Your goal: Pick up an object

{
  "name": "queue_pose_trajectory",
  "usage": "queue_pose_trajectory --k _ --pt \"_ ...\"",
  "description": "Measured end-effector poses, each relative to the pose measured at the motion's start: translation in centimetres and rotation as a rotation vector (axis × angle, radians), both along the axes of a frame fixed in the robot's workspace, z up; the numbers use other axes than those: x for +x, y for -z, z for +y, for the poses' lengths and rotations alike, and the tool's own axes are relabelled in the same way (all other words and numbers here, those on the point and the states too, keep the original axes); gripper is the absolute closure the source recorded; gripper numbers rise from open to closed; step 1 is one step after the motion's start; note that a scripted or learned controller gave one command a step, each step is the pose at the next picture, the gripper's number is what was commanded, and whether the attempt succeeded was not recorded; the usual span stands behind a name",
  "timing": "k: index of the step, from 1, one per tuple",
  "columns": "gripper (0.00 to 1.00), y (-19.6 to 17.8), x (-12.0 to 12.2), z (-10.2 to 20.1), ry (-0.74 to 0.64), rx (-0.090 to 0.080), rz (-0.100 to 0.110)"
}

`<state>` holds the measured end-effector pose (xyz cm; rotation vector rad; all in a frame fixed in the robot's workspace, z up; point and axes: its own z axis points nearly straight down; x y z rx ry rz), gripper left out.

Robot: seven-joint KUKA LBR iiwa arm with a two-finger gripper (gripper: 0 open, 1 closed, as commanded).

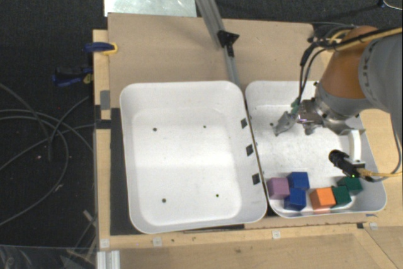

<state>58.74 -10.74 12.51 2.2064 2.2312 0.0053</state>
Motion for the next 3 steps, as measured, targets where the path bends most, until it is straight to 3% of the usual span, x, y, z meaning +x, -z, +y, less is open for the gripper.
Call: queue_pose_trajectory --k 1,2,3 --pt "0.0 3.6 0.9 -0.5 0.005 0.0 0.005" --pt "0.0 3.5 -3.3 -5.1 0.015 -0.001 0.008" --pt "0.0 3.3 -10.1 -2.1 0.013 -0.001 -0.005"
